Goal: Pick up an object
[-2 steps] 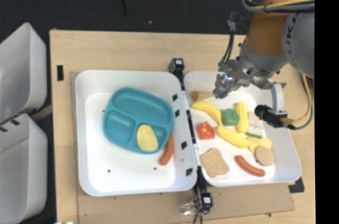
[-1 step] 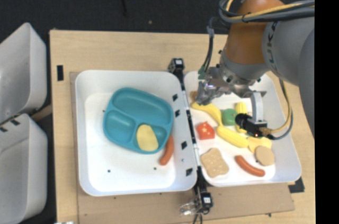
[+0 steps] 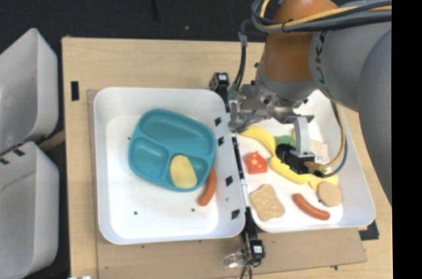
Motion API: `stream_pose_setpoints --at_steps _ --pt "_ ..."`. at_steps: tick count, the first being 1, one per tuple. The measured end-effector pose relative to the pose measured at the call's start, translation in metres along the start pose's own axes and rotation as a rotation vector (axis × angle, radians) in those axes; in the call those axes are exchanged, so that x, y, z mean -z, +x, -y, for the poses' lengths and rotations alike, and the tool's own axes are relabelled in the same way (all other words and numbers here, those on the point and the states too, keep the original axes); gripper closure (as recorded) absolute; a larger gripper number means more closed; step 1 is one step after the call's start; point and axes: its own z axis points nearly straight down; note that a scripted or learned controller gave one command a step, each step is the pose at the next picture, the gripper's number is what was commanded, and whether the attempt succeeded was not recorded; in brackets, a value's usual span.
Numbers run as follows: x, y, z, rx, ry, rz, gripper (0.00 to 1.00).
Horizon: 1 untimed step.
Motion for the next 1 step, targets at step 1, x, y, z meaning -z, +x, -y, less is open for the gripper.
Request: stream_pose_setpoints --at_steps 1 --pt "0.0134 0.0057 0.0120 -0.002 0.000 0.001 1.00"
